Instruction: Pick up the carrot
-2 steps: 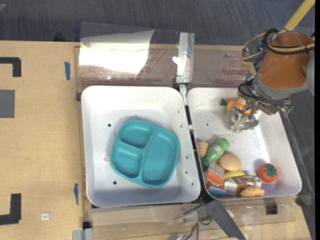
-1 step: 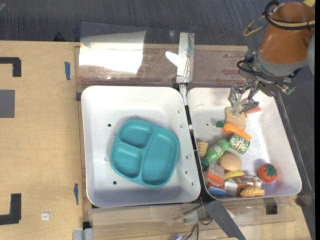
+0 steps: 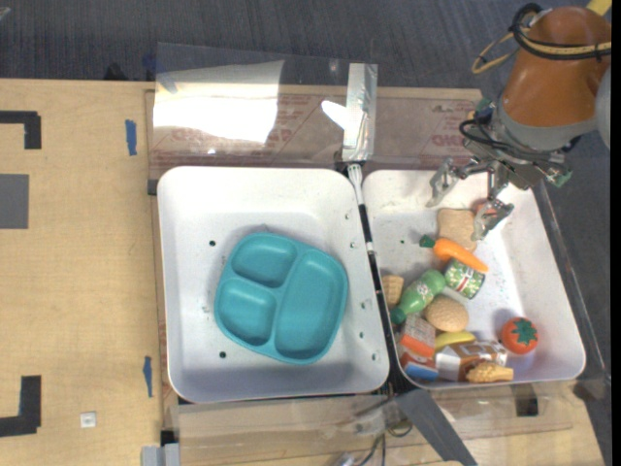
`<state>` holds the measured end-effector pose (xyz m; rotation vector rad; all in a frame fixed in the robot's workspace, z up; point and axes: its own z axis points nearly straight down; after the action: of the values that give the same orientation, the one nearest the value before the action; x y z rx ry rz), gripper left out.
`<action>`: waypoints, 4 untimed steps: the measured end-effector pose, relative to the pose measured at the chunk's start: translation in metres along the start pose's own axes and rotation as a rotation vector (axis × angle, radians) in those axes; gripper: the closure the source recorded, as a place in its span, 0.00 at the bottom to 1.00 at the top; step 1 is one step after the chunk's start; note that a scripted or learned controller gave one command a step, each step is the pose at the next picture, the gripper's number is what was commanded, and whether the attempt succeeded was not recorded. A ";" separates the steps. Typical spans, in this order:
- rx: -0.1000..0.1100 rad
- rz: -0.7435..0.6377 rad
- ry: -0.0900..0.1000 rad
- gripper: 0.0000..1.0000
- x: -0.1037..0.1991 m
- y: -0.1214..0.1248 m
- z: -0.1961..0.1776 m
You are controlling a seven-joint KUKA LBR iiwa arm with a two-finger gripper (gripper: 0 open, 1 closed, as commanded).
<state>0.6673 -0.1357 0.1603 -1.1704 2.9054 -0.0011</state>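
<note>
The KUKA arm's gripper (image 3: 470, 190) hangs over the far end of the right bin (image 3: 558, 289), its two metal fingers (image 3: 444, 179) spread wide with nothing between them. The carrot (image 3: 458, 253) lies just below, orange with a green top, beside a tan bread slice (image 3: 454, 224) and touching a green bottle (image 3: 439, 288). A tomato (image 3: 519, 335), a round bun (image 3: 446, 314) and other toy foods crowd the bin's near end. The left bin (image 3: 184, 260) holds a teal divided plate (image 3: 281, 298).

Orange-banded arm (image 3: 555, 61) with looping cables, metallic end effector (image 3: 471, 190).
</note>
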 end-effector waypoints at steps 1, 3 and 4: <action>0.003 -0.055 -0.001 0.00 0.047 0.021 0.054; 0.006 0.031 -0.001 0.00 0.115 0.067 0.070; 0.014 0.029 -0.012 1.00 0.109 0.066 0.056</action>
<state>0.5436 -0.1639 0.1029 -1.1217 2.9065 -0.0138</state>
